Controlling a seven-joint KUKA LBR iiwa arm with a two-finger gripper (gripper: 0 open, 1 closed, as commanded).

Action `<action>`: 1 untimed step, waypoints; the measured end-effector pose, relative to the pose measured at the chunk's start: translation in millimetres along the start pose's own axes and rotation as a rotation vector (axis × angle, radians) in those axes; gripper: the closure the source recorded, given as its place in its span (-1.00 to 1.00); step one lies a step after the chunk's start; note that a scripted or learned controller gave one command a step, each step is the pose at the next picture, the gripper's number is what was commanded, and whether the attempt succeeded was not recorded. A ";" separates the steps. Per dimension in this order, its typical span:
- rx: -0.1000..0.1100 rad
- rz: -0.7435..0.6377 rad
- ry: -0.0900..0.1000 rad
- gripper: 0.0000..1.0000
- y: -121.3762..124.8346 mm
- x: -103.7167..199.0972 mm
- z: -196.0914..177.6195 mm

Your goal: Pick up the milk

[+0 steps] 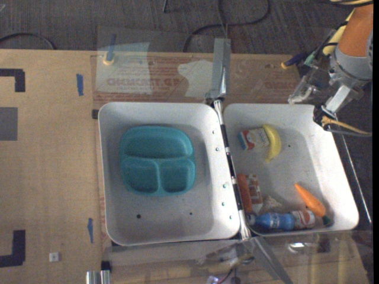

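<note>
While jaws [308, 93] hover, seemingly apart, milk [254, 138] lower-left

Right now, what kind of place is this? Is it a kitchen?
Probably a robot testing lab, not a kitchen. A grey and orange robot arm reaches over two shallow white bins holding toy food, like a small yellow banana, and black cables trail across the floor.

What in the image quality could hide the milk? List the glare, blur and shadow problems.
Camera view: soft overall, so the milk label is unreadable; the arm at the upper right is overexposed and blurred; a clear sheet above the left bin throws pale glare on the bench; the tray casts a faint shadow; the right bin is evenly lit, and the banana touches the milk.
</note>
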State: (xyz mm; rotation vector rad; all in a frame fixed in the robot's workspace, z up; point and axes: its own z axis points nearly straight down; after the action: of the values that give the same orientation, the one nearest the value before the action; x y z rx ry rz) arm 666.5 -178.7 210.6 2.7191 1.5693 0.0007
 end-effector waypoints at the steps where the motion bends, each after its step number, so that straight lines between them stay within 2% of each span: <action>1: 0.006 0.439 -0.002 -1.00 -59.4 -65.0 -64.5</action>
State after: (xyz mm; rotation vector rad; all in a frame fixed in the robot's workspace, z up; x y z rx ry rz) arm 582.5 -205.1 275.0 2.9997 0.9405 -0.0051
